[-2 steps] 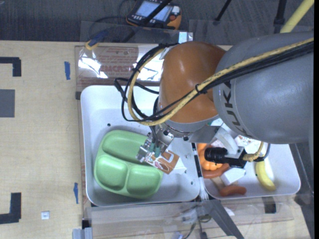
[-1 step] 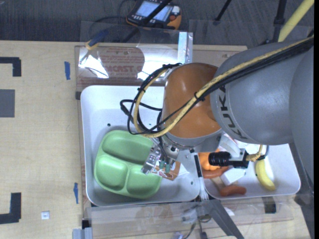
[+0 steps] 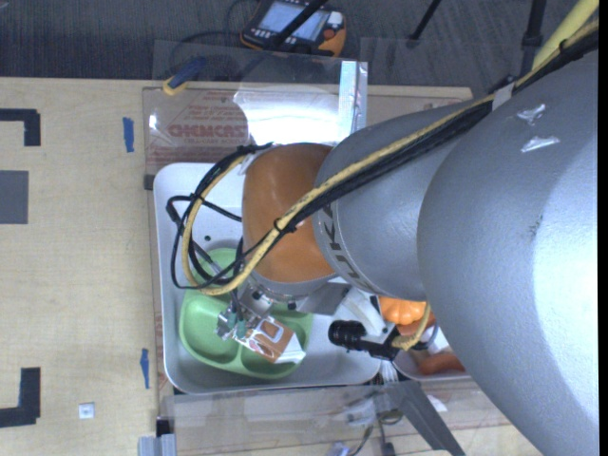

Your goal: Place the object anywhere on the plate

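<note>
The grey arm enters from three o'clock and fills the right half, tapering toward nine o'clock into the orange band. Below the band, toward seven o'clock, the gripper points down. Yellow and black cables loop along the wrist.

Right bin mostly behind arm

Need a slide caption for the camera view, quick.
Arm over the bin, gripper low above the green plate beside a brown-and-white object.
</note>
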